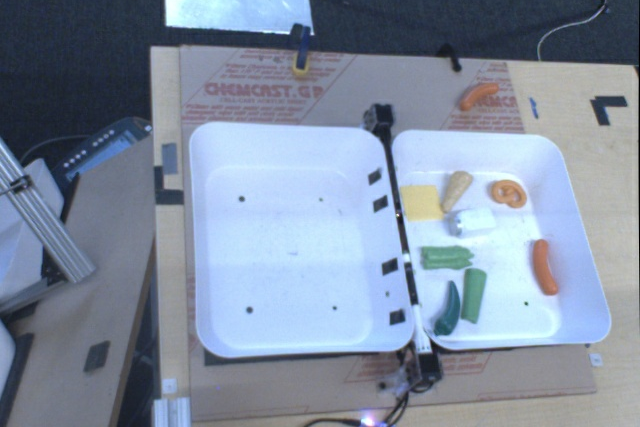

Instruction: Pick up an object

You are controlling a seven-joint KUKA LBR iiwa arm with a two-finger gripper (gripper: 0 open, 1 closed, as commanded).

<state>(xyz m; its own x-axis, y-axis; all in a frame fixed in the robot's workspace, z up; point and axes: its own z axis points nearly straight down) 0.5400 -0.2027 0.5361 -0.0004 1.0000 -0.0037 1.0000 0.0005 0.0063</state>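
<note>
2 white bins sit side by side on a brown board with red letters. the left bin has small dark dots on its floor. the right bin holds 8 toy things.

near the wall between the bins lies a yellow block. just beside it is a tan cone, tilted. an orange ring lies to the right of the cone, a bit apart. a white block sits just below the cone. under that lies a light green piece, flat on its side. lower down a green stick stands next to a dark green curved piece; they look like they touch. an orange sausage lies alone near the right wall.

1 more orange sausage lies on the board, outside the bins, above the right bin.

i cannot tell how the jaws stand.
</note>
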